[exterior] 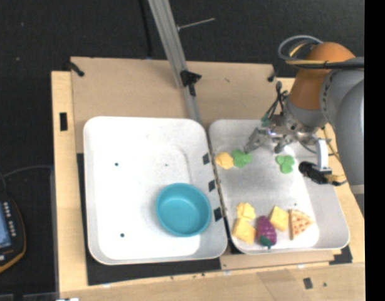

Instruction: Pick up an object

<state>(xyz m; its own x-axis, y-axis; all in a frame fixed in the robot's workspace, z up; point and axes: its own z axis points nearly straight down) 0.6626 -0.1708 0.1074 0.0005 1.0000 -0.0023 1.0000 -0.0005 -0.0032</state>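
The end effector hung low over the right bin, beside a green toy; its grip couldn't be told. A blue bowl sat in the left bin.

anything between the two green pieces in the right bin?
No. Camera view shows bare bin floor between the left green piece and the right green piece.

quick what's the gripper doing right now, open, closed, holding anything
Gripper: over the right bin, near the green toy; open or closed cannot be told, nothing visibly held.

Handheld pendant off bench, left; slanted metal pole above bins.
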